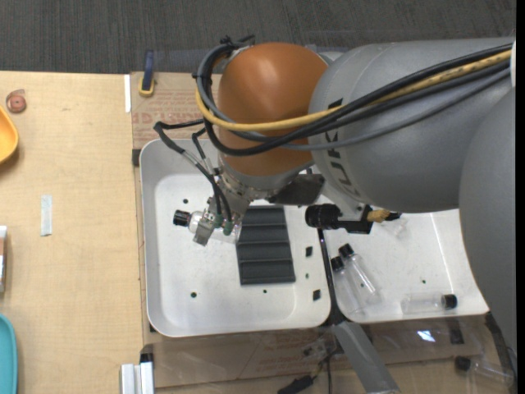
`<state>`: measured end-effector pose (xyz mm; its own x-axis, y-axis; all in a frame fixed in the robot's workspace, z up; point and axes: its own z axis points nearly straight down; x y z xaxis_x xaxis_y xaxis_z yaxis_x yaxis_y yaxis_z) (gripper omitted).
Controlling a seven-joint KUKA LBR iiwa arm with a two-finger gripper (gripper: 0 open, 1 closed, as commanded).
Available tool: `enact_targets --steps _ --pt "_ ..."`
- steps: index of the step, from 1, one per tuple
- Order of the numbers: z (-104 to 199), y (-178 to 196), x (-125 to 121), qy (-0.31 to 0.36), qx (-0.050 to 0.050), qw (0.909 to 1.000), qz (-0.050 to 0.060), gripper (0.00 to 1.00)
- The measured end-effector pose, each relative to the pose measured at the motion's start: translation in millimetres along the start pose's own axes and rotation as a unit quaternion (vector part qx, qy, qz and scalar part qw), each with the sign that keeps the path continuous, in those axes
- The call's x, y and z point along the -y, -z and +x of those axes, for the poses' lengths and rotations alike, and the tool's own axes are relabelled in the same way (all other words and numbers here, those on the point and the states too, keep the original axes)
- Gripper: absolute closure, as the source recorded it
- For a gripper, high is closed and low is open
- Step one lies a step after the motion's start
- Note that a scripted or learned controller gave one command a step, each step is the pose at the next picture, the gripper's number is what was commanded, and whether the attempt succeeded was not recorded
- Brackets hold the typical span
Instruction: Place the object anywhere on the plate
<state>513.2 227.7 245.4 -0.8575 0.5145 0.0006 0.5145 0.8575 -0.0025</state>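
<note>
Below my orange wrist, the black ribbed plate (266, 245) in the left bin (164, 302), clear vials (358, 273) right of it, whether my fingers are apart or together I cannot tell.

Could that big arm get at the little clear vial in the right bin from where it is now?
Probably yes. The vial lies in the open in the right bin with nothing on top, and the arm hangs over the neighbouring bin.

My bench (66, 179) carries two white bins (164, 294), an orange dish (6, 142) at nine o'clock.
</note>
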Motion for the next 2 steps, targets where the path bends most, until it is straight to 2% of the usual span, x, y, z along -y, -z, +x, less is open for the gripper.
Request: enact_targets --steps 1,2 --pt "-0.4 0.1 0.2 0.000 0.000 1.0000 0.000 0.00" --pt "-2.6 8.3 1.3 -0.003 0.000 1.0000 0.001 1.00"
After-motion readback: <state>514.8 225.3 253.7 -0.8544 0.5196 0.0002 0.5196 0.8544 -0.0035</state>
